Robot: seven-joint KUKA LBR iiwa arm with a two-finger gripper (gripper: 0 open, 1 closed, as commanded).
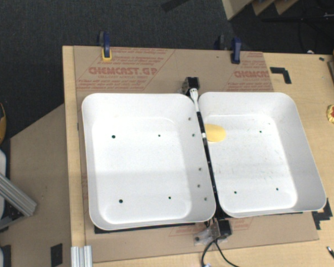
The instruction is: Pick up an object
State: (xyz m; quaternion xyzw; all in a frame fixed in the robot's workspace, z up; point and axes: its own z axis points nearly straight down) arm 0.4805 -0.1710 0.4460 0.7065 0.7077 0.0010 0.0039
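We see one small yellow thing [215, 133]. It is flat and roundish, a bit like a soft blob, and its color is pale yellow like butter. It lies in the right bin [289, 149], up near that bin's left wall, close to the line where the two bins meet. The right bin is white and shallow, with a few tiny dark dots on its floor. The left bin [100, 149] sits just beside it, touching along the middle. It is white and shallow too, with rounded corners and a few small dark dots on its floor. Both bins rest on a brown board [72, 93] with red letters printed on it. Two blue clamps [105, 40] grip the far edge of the board. Dark carpet [33, 15] lies around the board.
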